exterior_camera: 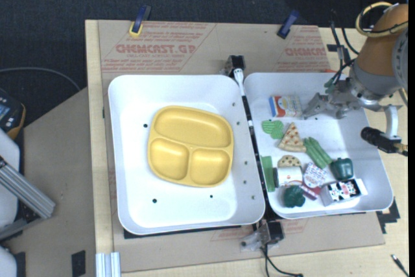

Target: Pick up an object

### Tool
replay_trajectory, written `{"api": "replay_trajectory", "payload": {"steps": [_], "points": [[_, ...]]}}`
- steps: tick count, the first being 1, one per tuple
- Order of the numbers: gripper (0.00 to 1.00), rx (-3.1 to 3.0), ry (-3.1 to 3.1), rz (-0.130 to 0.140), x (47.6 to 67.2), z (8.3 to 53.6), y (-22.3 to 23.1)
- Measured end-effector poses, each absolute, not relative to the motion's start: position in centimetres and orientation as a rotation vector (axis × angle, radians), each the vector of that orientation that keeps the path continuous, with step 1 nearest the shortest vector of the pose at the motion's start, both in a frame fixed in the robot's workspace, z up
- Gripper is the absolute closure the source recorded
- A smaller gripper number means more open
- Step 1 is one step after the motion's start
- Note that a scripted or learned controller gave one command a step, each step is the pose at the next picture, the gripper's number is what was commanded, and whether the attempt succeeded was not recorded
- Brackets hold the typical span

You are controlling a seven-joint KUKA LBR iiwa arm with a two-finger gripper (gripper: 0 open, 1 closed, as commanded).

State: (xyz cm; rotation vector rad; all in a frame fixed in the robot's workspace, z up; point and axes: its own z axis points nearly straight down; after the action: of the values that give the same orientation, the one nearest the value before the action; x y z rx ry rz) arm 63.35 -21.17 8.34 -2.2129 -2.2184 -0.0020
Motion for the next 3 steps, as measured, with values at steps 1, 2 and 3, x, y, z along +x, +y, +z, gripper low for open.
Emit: {"api": "replay_trajectory", "payload": {"steps": [1,2,3], "points": [[0.0,-2.218,-2.22,0.0,63.4,8.5,-21.1],[1.0,-2.219,-2.223,-0.002,63.5,9.6,-21.1],[1.0,-2.226,-2.229,-0.006,63.6,15.7,-20.3]]}}
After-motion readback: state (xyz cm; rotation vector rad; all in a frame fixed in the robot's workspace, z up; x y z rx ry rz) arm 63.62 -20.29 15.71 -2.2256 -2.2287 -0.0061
